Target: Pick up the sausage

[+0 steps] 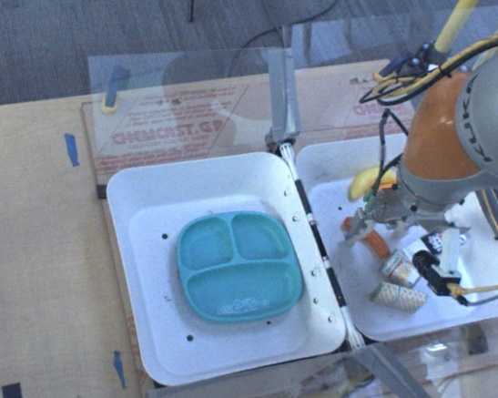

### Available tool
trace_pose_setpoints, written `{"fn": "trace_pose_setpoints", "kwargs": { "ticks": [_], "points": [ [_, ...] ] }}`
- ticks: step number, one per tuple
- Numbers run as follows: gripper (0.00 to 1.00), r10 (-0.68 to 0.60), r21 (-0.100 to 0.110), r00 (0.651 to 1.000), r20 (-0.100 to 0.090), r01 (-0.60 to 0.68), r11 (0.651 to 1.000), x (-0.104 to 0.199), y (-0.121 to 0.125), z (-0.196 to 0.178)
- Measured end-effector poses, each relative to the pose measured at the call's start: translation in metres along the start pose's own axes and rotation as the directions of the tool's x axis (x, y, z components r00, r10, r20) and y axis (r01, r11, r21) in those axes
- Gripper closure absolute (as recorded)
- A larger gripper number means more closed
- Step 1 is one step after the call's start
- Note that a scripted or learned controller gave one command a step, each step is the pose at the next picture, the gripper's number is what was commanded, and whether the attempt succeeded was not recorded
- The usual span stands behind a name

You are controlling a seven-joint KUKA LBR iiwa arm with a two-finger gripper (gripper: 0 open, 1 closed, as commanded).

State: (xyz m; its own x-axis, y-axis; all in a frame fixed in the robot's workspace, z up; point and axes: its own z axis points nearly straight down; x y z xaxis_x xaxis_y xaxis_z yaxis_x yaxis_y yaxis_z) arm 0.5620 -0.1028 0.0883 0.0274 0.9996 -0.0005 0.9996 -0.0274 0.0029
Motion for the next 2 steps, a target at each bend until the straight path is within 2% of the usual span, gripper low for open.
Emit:
{"fn": "trace_pose_setpoints", "kwargs": {
  "ticks": [1, 2],
  "points": [
    [1.00, 0.002, -0.003, 1.000, 0.000, -0.002, 1.000, -0.001, 0.002, -0.008],
    [1.00, -0.051, 0.007, 0.999, -0.001, 0.051, 0.999, 0.060, 0.041, -0.094]
  ]
}}
